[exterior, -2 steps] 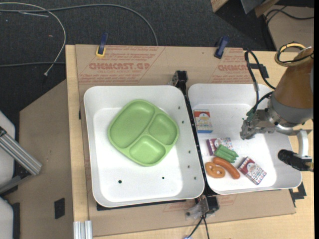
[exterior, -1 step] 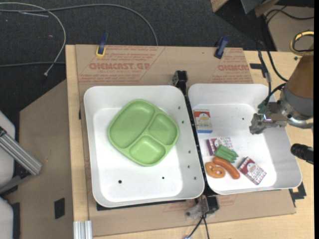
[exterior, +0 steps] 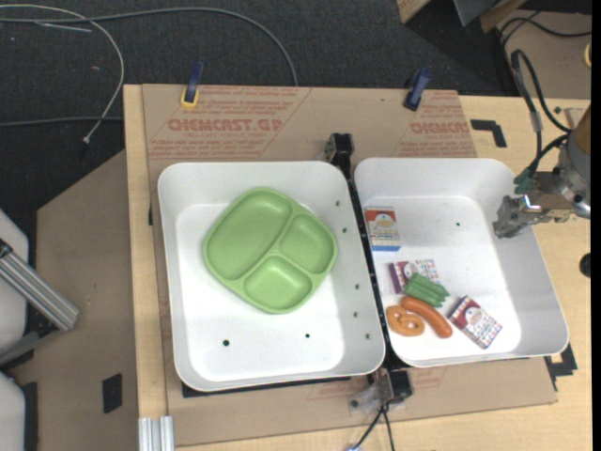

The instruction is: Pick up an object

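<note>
The right bin [exterior: 488, 181] holds several small items. A white carton with red and blue print [exterior: 382, 228] lies near its left wall. Below it are a purple packet [exterior: 411, 272], a green bean-like toy [exterior: 428, 290], an orange sausage [exterior: 429, 316], a brown pretzel [exterior: 405, 322] and a red-and-white packet [exterior: 477, 321]. My gripper [exterior: 508, 218] hangs over the bin's right rim, well to the right of and above this cluster. Nothing shows in it.
The left bin [exterior: 188, 336] carries a green divided plate [exterior: 270, 250]. Clamps [exterior: 340, 147] join the bins at the middle. Blue clips [exterior: 193, 83] pin the cardboard sheet at the back. Cables [exterior: 531, 83] trail by the arm at the right.
</note>
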Robot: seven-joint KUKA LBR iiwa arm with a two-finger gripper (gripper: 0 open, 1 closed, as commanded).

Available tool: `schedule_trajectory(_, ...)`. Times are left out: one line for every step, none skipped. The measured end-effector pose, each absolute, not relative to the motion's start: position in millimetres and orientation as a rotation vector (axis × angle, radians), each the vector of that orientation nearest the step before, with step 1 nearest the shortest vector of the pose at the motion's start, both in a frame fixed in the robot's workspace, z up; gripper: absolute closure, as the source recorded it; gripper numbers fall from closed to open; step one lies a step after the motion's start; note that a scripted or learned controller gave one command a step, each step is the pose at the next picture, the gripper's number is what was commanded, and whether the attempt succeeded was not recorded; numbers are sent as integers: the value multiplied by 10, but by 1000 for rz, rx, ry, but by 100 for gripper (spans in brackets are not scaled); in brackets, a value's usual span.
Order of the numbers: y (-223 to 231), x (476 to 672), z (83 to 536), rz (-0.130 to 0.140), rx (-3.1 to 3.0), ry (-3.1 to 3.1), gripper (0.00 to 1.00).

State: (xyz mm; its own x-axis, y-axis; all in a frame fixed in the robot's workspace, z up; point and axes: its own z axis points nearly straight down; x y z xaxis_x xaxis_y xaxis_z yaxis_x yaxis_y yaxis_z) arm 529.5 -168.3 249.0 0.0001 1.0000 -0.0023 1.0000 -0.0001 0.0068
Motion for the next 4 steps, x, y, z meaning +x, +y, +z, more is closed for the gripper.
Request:
schedule_trajectory(-1153, 5425, 2560, 5, 2213, 2228, 100)
schedule_trajectory(-567, 5434, 2522, 1, 2216, 2231, 100)
schedule_trajectory(-129, 5542, 2391, -1, 2219, 2231, 100)
schedule_trajectory(415, 5680, 2243, 2, 2216, 2230, 100)
